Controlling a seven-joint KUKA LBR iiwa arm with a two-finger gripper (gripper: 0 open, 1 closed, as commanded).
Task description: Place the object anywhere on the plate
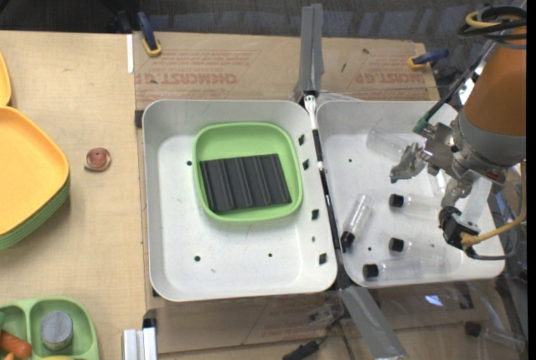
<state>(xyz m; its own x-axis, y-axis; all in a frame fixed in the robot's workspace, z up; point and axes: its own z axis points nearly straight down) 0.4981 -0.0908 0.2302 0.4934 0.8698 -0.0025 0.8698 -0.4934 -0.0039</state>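
A green plate [244, 133] lies in the left bin [167, 249]. On it rests a dark grey ridged slab [246, 182], flat and near the plate's middle. My gripper [408, 163] hangs over the right bin [335, 141], toward its right half, far from the plate. Under and around it lie several clear plastic vials with black caps, one of them [356, 216] close to the wall between the bins. Nothing visible sits in the gripper.
A stack of orange plates [25, 174] and a small reddish disc [98, 158] sit on the bench at the left. A green divided tray [42, 329] is at the bottom left. Clamps [149, 40] hold the cardboard at the back.
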